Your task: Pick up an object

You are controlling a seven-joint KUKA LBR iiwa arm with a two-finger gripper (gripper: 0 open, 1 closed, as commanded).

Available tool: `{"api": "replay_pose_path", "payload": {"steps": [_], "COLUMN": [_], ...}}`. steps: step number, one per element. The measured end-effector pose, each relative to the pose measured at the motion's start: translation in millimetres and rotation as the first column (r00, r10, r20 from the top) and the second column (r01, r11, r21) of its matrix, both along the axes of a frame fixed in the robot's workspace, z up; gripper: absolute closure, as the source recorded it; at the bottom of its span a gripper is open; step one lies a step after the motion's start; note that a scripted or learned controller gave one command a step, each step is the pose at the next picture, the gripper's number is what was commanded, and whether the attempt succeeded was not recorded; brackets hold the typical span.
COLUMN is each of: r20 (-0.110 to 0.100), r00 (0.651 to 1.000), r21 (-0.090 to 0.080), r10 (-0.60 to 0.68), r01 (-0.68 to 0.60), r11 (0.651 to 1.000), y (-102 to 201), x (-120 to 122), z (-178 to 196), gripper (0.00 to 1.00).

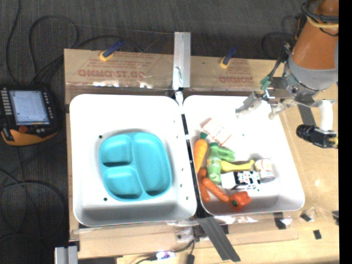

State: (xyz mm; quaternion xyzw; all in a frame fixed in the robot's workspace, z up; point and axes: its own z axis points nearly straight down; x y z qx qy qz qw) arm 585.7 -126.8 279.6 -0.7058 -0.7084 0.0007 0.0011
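Objects: a jumble of toy food sits in the lower half of the right bin (286, 147), all untouched and none lifted.
Carrot: orange carrot (201, 153) lies along the bin's left wall, and a second carrot (212, 190) slants below it.
Neighbours: green toy (215, 161), yellow stick (237, 165) and a small can (265, 169) crowd together just right of the carrots; a red piece (240, 201) rests at the front.
Card: a pale card (214, 130) lies just above the heap.
Claw: the claw (258, 104) hangs over the bin's upper right, well apart from the heap, prongs spread and nothing between them.
Left bin: the left bin (82, 147) carries a blue divided tray (135, 165).
Counter: the counter (313, 169) also bears clamps at the back.
Progress: by my read, barely begun; the approach, descent, grip and lift all remain.
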Motion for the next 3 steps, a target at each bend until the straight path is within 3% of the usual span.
{"api": "replay_pose_path", "payload": {"steps": [1, 2, 3], "r20": [-0.002, -0.002, 0.003], "r00": [0.992, 0.999, 0.999], "r21": [0.001, 0.001, -0.001], "r10": [0.128, 0.044, 0.043], "r01": [-0.128, -0.044, -0.043], "r11": [0.992, 0.999, 0.999], "y": [67, 61, 18], "x": [-54, -75, -36], "z": [-97, -97, -186], "gripper": [0.00, 0.00, 0.00]}}
